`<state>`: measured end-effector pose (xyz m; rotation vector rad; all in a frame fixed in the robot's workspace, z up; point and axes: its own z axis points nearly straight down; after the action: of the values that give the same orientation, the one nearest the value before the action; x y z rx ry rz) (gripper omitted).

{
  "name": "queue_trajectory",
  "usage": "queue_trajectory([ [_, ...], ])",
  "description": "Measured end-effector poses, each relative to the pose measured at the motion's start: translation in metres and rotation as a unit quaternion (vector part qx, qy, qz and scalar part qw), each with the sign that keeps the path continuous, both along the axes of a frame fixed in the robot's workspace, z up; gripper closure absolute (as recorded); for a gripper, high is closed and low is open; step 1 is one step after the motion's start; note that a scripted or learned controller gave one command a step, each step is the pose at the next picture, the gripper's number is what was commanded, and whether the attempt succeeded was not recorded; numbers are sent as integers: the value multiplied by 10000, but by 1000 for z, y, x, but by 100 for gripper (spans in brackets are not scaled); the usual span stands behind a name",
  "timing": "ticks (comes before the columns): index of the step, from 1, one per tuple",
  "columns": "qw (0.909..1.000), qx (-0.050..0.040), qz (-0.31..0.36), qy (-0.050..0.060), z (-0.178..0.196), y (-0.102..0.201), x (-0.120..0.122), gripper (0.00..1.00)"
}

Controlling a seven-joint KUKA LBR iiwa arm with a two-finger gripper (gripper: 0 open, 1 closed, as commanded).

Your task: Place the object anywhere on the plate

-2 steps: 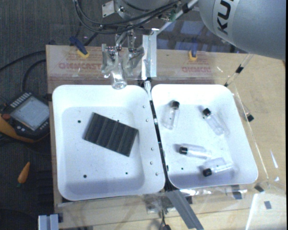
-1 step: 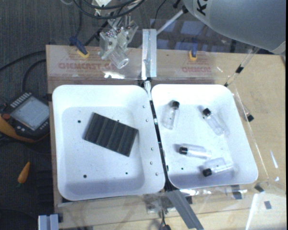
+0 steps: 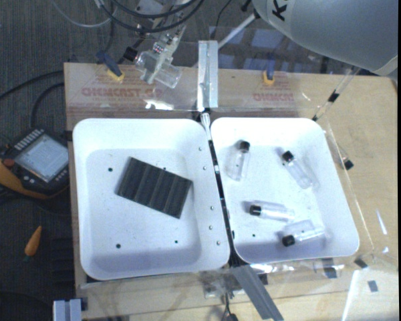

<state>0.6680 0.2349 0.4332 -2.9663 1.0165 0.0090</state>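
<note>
A dark ribbed rectangular plate [image 3: 154, 187] lies flat in the left bin [image 3: 93, 152], turned at a slight angle. Several clear vials with black caps lie in the right bin [image 3: 334, 179]: one near the divider [image 3: 238, 158], one at the far right [image 3: 295, 168], one lower in the middle [image 3: 271, 210], and one by the near edge [image 3: 301, 234]. My gripper [image 3: 158, 62] hangs high beyond the far edge of the left bin, over the cardboard backing, well away from both the plate and the vials. The grey arm [image 3: 327, 12] crosses the upper right.
A teach pendant [image 3: 39, 160] and cables lie on the floor to the left, with an orange tool [image 3: 32, 241] below them. A metal bar [image 3: 208, 75] stands upright behind the seam between the bins. Yellow clamps [image 3: 113, 72] hold the backing board.
</note>
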Motion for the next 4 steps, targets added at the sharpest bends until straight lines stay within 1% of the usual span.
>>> queue_trajectory([
  [1, 9738, 3, 2273, -13, 0, 0, 0, 100],
  [2, 9992, -3, 392, -1, 0, -6, 0, 100],
  [3, 9739, -14, 2269, -12, -1, -1, 0, 100],
  [4, 9961, -3, 877, 1, 0, -1, 0, 100],
])
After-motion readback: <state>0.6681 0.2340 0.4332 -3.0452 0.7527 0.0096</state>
